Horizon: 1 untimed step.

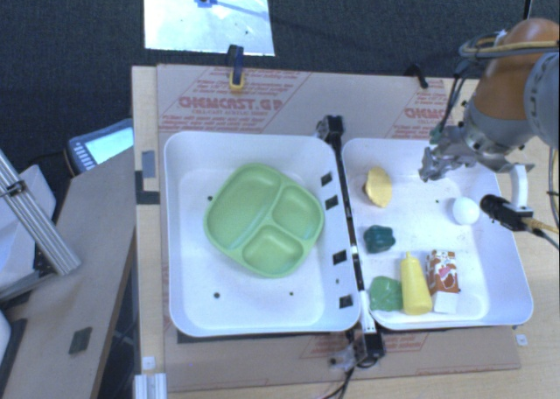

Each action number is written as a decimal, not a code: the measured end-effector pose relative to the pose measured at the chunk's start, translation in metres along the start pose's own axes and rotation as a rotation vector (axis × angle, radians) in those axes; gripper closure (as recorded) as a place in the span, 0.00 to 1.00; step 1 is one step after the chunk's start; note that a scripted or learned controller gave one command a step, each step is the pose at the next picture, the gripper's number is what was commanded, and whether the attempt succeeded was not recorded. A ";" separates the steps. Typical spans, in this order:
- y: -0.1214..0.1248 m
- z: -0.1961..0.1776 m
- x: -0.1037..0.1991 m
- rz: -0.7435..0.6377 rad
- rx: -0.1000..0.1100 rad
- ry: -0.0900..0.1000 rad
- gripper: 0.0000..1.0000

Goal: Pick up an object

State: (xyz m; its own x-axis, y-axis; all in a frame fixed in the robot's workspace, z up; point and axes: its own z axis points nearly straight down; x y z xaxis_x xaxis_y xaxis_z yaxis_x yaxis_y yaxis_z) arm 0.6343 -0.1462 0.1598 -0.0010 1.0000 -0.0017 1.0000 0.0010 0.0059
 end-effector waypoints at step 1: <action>0.000 -0.060 0.008 -0.004 0.000 0.000 1.00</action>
State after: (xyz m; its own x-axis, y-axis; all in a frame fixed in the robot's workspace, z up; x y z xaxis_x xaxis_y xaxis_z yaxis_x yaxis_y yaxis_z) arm 0.6343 -0.1379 0.2202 -0.0054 1.0000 -0.0014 1.0000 0.0054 0.0064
